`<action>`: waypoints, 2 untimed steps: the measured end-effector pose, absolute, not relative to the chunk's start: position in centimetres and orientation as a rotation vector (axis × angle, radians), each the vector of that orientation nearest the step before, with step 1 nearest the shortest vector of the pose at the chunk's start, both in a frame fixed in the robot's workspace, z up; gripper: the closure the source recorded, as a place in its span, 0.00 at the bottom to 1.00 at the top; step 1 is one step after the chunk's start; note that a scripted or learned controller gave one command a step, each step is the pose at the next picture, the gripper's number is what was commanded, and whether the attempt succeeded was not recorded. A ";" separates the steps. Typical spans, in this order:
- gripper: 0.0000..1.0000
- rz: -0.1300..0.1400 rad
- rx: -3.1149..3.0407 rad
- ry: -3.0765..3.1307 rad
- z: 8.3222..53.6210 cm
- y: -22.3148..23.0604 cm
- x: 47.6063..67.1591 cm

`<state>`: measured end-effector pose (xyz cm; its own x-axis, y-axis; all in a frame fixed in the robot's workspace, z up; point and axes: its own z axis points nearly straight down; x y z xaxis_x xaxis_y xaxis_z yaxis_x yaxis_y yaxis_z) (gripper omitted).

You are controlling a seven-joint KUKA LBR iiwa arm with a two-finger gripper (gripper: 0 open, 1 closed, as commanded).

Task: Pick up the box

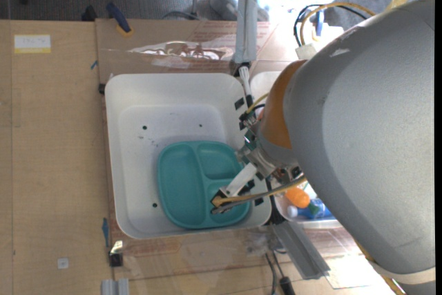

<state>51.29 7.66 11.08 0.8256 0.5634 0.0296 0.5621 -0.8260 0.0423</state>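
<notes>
Where arm (366,141) looms, right bin (266,83) mostly hidden

— What colours do you see?
— My arm (373,141) is grey, with an orange band (276,122). The bin (131,148) below is white, the plate (190,179) in it teal.
— And around it?
— The counter (48,162) is pale wood; something orange (298,197) and blue (319,209) lies right of the plate.
</notes>
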 end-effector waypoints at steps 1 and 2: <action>0.00 0.096 2.965 0.899 11.1 7.7 50.6; 0.00 0.092 2.985 0.786 11.1 8.2 50.7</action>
<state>50.70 8.18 11.14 0.8689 0.4930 0.0441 0.4898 -0.8693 0.0665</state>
